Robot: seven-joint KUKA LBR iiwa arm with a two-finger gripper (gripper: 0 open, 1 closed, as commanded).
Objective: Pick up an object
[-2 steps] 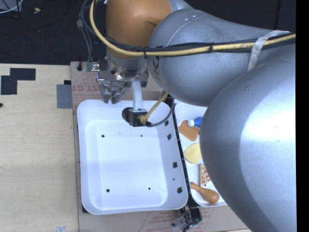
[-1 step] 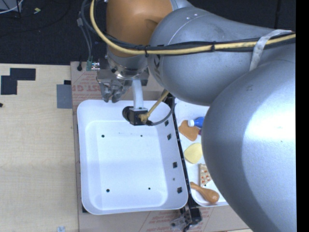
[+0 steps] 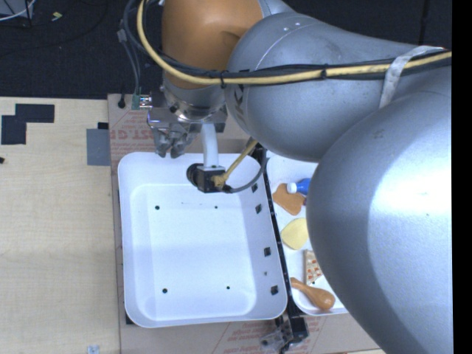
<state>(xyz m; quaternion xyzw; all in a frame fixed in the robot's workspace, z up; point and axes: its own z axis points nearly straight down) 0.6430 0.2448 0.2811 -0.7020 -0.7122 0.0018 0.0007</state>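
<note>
- Objects for picking — an orange piece [image 3: 288,198], a yellow piece [image 3: 296,234] and a brown drumstick-like toy [image 3: 314,294] — lie in the right bin [image 3: 283,169], off to the right of the gripper [image 3: 170,144] and nearer the camera.
- Gripper hangs above the left bin's [image 3: 140,257] far-left rim, gripping nothing that shows; open or closed, I cannot tell.
- The arm's grey bulk [image 3: 383,198] overhangs the right bin.

Your arm [image 3: 346,87] is smooth grey, rounded, with an orange band [image 3: 206,24] above the wrist. Yellow and black cables [image 3: 147,39] loop along it. Its hand [image 3: 173,142] is small, grey metal.
</note>
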